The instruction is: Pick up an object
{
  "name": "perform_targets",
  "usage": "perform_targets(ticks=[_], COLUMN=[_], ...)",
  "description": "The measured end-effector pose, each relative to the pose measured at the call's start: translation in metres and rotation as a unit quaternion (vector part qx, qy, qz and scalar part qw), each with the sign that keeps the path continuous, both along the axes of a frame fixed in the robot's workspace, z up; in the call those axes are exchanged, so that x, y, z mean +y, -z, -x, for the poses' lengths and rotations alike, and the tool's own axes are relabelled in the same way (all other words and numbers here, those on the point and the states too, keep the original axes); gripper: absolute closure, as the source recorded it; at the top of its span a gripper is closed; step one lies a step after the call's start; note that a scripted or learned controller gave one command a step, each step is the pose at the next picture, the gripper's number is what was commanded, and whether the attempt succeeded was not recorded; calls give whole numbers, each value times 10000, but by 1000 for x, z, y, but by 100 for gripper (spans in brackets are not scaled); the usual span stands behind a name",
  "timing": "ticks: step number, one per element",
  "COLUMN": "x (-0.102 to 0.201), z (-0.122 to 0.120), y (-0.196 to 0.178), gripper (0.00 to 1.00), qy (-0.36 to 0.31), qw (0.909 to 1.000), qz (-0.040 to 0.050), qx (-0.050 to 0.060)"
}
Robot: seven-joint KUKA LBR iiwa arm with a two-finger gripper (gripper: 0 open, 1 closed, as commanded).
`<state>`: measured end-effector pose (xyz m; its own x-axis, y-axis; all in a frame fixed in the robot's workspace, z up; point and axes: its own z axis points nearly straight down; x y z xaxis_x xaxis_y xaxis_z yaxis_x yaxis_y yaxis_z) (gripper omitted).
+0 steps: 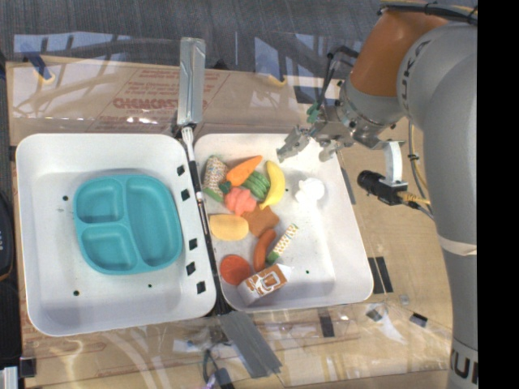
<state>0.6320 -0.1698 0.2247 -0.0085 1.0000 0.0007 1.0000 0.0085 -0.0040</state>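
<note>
Hovering with fingers spread and gripping nothing over the right bin's [349,241] far edge, the gripper [312,146] is lining up above the toy food heaped along that bin's left side, a banana [277,183] lying nearest

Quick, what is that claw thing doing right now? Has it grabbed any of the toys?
Gripper: open, holding nothing, above the back edge of the right bin, apart from the toy food.
</note>
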Motion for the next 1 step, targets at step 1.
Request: perform_targets(ticks=[1], x=[30], z=[-18], y=[114], gripper=[0], qy=[-82], qw=[9999], qz=[20], qx=[-99])
